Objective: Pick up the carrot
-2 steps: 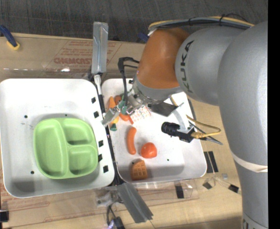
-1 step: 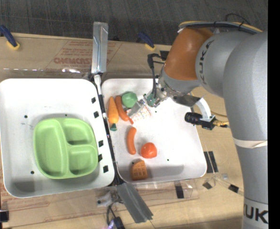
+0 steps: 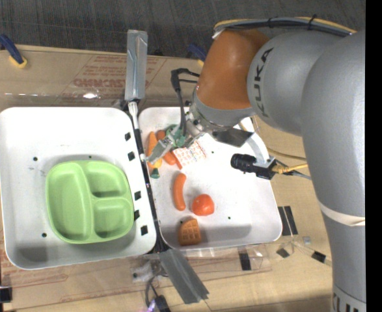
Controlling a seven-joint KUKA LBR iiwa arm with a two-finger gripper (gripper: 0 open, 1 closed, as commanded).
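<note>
The carrot [image 3: 157, 149] is orange with a green end and lies slanted in the right bin [image 3: 256, 200], close against that bin's left wall near the far corner. My gripper [image 3: 176, 136] hangs low over the same corner, just right of the carrot's upper end and touching or nearly touching it. The grey wrist and the orange band of the arm [image 3: 233, 70] cover the bin's far side.
In the right bin also lie a red and white packet [image 3: 191, 153], an orange sausage [image 3: 179, 192], a red tomato [image 3: 203, 205] and a brown waffle [image 3: 189, 231]. The left bin [image 3: 21, 142] holds a green divided plate [image 3: 90, 201]. A black divider [image 3: 142, 174] separates the bins.
</note>
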